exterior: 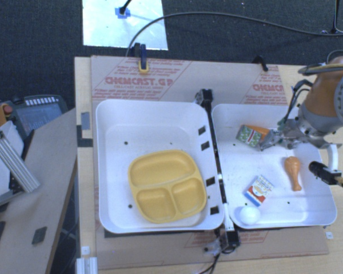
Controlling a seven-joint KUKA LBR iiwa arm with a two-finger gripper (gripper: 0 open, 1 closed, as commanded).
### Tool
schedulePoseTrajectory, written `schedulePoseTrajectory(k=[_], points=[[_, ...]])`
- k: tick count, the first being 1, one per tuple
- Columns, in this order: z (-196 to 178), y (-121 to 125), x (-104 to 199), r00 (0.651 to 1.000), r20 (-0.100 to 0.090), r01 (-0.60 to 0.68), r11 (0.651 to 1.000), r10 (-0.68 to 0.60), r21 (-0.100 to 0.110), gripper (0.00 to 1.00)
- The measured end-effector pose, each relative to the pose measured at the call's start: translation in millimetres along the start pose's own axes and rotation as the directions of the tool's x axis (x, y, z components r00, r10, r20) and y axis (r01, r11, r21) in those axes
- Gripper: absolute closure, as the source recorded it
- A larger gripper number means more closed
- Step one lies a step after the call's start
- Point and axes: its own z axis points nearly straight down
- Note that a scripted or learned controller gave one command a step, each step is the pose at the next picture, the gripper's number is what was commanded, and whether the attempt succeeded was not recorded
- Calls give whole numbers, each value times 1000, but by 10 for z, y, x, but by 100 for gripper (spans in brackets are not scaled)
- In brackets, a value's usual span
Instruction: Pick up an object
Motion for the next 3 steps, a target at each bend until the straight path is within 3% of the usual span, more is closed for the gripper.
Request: schedulePoseTrajectory(k=[1, 3], points=[[-134, 16, -4, 1000, 2, 1, 1000, -1, -6, 100], [-1214, -12, -45, 1000, 2, 1, 1000, -1, -5, 100]])
